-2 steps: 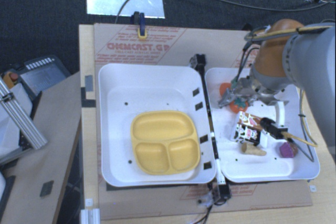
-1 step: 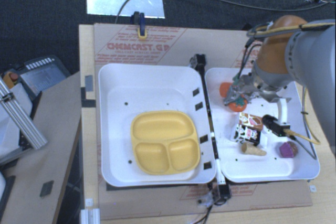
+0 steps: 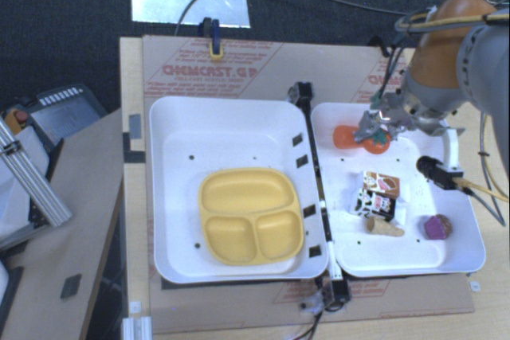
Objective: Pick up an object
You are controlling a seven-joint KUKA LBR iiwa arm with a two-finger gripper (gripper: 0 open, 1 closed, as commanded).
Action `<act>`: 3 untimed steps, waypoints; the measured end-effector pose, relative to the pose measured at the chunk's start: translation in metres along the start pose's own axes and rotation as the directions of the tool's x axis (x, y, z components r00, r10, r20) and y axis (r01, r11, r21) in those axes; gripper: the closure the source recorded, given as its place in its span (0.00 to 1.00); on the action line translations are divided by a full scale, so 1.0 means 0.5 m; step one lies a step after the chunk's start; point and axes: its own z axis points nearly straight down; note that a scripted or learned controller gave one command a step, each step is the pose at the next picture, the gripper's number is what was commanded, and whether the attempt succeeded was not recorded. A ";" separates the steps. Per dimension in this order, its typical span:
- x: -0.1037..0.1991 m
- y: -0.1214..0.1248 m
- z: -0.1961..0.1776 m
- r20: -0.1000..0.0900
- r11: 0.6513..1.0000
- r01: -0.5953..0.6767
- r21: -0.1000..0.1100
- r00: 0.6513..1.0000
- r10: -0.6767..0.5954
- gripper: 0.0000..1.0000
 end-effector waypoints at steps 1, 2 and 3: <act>0.001 0.024 -0.103 0.000 1.000 0.005 0.000 1.000 -0.005 1.00; 0.001 0.026 -0.138 -0.001 1.000 0.005 0.004 1.000 -0.005 1.00; 0.101 0.020 -0.120 -0.002 1.000 0.010 0.005 1.000 -0.010 1.00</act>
